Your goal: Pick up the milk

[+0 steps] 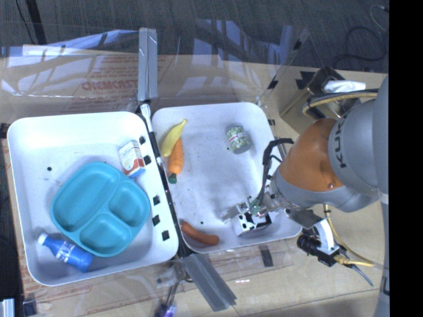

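Down at the near edge of the right bin (218, 111) the gripper (253, 211) is low, right over a small white carton with dark patches, and that looks to be the milk (250, 223), lying near the bin's near right corner. The gripper sits on top of it or just touching, but how wide the claw stands and whether it has any hold on the carton, I cannot tell; the metal parts blur together there. So the reach looks made, while the grasp is unconfirmed and the lift is all to come, since the milk sits on the bin floor. Just left of it along the near edge lies a sausage (199, 234). Over in the left bin (26, 177), a blue bottle (66, 251) rests in the near left corner, touching the blue divided tray (99, 207) that takes up the middle. Farther back, a small red-and-white carton (131, 157) stands by that bin's right wall. In the right bin's far half, a carrot (176, 157) and a banana (170, 137) lie together along the left wall, and a small can (237, 139) sits alone towards the far right corner, well apart from the action.
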Robot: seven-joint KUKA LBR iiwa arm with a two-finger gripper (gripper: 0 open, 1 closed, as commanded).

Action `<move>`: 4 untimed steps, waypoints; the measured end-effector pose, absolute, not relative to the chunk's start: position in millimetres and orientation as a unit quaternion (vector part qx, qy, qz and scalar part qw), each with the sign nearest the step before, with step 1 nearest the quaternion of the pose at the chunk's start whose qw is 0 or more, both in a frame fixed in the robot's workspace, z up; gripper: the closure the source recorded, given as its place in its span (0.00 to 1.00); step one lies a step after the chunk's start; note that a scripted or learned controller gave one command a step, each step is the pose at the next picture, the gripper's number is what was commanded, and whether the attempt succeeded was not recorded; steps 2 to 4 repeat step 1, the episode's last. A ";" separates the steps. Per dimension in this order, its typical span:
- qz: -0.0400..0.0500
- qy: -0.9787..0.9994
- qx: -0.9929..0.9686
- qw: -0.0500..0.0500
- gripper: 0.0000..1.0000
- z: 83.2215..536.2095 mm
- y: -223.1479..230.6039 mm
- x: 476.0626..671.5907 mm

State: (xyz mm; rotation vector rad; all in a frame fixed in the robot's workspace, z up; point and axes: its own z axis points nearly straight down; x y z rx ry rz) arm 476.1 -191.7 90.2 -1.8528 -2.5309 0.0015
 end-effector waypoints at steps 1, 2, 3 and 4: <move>0.001 -0.807 -0.591 0.003 0.00 90.1 -191.7 476.1; 0.001 -0.807 -0.591 0.003 0.00 90.1 -191.7 476.1; 0.001 -0.807 -0.591 0.003 0.00 90.1 -191.7 476.1; 0.001 -0.807 -0.591 0.003 0.00 90.1 -191.7 476.1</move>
